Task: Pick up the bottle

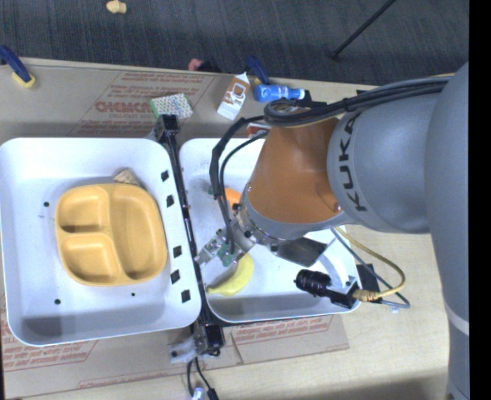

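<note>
From where I stand, what looks like a small blue bottle [282, 92] lies on its side on the bench [391, 352], beyond the far rim of the right bin [270, 311]. Its long axis runs left to right. The paler end seems to point right, though it is too small for me to be sure which end is the cap. Just left of it sits a small carton [234, 97], tilted.

The hand [219, 252] is down inside the right bin, close to that bin's left wall. The bottle is well apart from it, off to the far side and a little to the right, outside the bin, with the orange band of the arm [299, 177] looming between the two. I cannot tell whether the hand is released or clenched, because the wrist hides too much of it.

Just near of the hand lies a yellow banana [233, 277], close enough that it may be touching. A small orange thing [231, 196] shows at the edge of the arm, farther in.

The left bin [20, 223] holds a yellow divided plate [110, 233], lying flat.
</note>
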Controlling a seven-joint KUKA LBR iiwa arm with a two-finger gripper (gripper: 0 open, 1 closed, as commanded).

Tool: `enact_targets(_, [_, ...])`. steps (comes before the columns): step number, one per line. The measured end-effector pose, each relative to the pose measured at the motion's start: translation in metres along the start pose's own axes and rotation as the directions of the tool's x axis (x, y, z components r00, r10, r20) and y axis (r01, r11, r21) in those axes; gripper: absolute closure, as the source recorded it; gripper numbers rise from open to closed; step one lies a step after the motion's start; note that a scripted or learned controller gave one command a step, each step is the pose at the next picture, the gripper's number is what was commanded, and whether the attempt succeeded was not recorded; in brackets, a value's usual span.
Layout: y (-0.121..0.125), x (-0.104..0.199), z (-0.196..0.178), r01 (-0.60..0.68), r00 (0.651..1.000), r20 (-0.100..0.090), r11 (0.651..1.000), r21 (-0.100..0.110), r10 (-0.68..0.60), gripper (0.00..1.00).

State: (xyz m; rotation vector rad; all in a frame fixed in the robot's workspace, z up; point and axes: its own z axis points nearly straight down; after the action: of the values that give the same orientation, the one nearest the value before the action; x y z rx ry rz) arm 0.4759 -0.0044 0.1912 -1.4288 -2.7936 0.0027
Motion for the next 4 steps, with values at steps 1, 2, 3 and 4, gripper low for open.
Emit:
enact_targets(1, [-0.036,-0.050,0.000,0.101,0.995,0.003,0.995,-0.002,-0.101,1.00])
enact_targets(2, [-0.075,-0.104,-0.060,0.019,1.000,0.003,1.000,-0.002,-0.019,1.00])
enact_targets(3, [-0.061,-0.085,0.060,-0.189,0.982,-0.001,0.982,0.000,0.189,1.00])
enact_targets(4, [-0.113,-0.161,-0.025,0.007,1.000,0.003,1.000,-0.002,-0.007,1.00])
